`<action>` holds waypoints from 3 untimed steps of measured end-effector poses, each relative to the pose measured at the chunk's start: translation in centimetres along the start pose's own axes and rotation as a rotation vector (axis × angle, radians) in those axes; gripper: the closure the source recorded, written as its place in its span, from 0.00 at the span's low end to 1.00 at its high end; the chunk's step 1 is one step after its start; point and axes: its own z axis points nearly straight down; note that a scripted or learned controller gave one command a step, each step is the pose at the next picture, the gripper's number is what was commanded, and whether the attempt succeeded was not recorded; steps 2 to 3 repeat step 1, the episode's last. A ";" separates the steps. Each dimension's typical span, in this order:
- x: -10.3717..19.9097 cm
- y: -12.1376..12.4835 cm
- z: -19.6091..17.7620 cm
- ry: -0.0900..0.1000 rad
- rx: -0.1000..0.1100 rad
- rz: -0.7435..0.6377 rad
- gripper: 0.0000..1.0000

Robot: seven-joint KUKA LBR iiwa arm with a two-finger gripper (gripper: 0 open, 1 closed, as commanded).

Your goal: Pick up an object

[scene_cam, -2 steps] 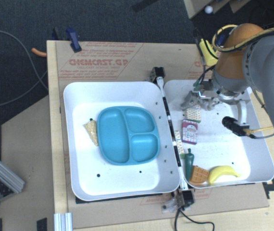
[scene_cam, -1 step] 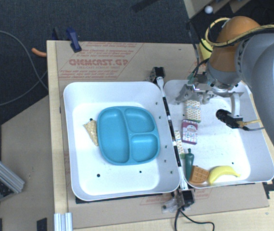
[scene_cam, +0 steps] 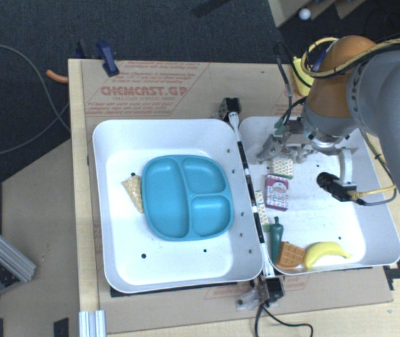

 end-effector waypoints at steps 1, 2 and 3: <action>0.0 0.0 -1.0 0.000 -0.001 0.000 1.00; 0.0 0.0 -1.0 0.000 -0.001 0.000 1.00; 0.0 0.0 -1.0 0.000 -0.001 0.000 1.00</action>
